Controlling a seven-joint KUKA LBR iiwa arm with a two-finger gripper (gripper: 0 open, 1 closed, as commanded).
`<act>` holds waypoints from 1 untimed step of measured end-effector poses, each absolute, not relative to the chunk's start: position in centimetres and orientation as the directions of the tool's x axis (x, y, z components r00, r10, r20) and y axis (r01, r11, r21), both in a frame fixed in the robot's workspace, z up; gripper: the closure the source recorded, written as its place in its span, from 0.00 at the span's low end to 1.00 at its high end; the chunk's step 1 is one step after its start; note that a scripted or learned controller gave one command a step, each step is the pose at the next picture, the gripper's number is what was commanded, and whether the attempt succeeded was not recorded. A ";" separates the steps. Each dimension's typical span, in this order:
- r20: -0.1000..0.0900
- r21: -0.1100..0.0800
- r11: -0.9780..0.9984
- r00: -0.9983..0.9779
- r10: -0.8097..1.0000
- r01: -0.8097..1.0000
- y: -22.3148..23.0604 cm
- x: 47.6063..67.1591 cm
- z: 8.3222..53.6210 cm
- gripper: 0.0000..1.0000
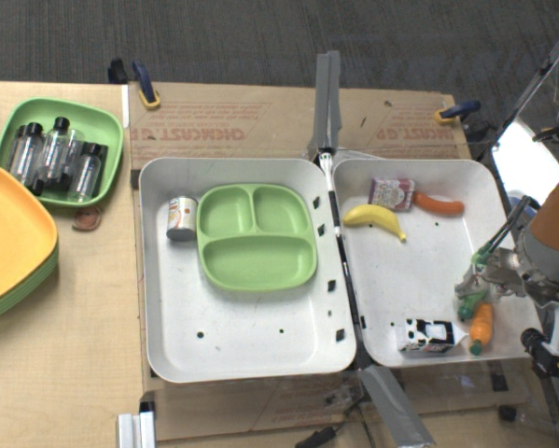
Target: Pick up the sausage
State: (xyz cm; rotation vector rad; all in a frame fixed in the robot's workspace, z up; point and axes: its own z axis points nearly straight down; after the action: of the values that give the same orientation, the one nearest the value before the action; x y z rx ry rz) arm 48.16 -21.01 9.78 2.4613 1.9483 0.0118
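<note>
Carrot sits right by the claw, can't tell its state; sausage is well apart, so it might grab the wrong thing.

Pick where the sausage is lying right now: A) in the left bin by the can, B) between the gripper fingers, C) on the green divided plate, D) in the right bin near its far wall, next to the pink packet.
D: the sausage lies in the right bin near its far wall, just right of the pink packet, well away from the gripper near the carrot.
</note>
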 end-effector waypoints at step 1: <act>0.005 0.006 -0.133 0.133 0.991 0.991 -21.1 48.2 9.5 1.00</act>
State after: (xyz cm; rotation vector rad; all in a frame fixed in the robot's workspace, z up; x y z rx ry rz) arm 48.17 -21.09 9.47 2.3642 2.0673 0.0119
